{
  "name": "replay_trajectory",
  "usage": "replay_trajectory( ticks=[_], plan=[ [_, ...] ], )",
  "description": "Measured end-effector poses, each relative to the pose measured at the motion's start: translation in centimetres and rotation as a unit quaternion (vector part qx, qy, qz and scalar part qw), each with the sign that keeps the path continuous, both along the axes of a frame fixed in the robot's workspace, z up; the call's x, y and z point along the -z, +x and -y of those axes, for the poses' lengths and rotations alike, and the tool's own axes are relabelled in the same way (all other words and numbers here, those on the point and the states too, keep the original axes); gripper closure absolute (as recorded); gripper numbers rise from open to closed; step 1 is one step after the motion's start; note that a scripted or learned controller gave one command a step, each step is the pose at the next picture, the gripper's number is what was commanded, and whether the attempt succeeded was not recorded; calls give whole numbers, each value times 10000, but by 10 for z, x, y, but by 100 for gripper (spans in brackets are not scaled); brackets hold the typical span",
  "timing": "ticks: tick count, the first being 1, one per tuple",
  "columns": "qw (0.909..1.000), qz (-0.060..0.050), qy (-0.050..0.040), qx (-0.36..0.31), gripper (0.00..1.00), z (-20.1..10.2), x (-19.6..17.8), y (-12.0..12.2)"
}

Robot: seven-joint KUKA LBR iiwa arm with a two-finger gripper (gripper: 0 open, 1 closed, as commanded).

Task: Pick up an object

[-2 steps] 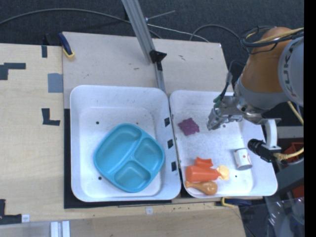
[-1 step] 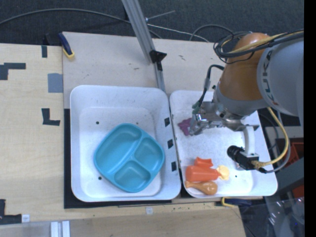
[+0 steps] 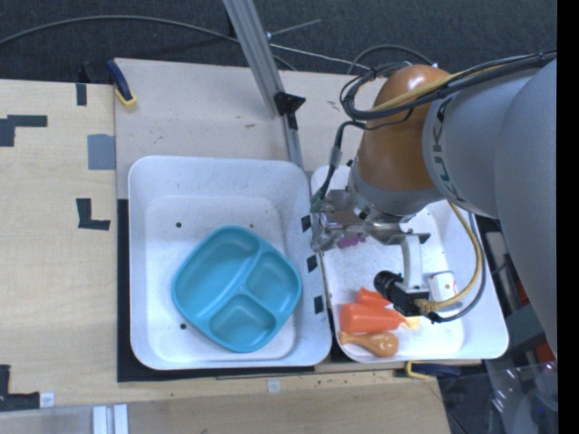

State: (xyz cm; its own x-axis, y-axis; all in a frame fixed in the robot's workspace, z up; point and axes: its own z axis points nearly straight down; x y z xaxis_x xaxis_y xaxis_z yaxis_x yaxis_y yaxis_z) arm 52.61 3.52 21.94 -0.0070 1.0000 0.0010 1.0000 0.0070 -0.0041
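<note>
Objects on offer, taken from largest to smallest, begin with the blue divided plate (image 3: 237, 287) lying flat in the left bin (image 3: 145, 242), turned so its corners point up, down and to the sides of the view; it looks like stiff, light plastic with a smooth, probably slippery face, and I judge only its raised rim would give two fingers any purchase. Next comes the orange carrot-like toy (image 3: 369, 315) in the right bin (image 3: 484, 333), near the front wall, its long axis running roughly left to right across the view, blunt end to the left and a tapering part toward the right; it seems light and firm, best pinched across its middle, square to that axis. Just below it, touching or nearly so, lies a small tan drumstick-shaped piece (image 3: 373, 342), also lying left to right, rounded, likely prone to rolling. The gripper (image 3: 336, 233) hangs over the right bin's upper left, close to the wall between bins; I cannot tell its state, as the wrist hides it.
</note>
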Motion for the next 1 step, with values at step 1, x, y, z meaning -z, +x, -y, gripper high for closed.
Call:
replay_trajectory(
  ticks=[1],
  plan=[
    [10000,12,4,-2,100,-51,-15,-4]
  ],
)
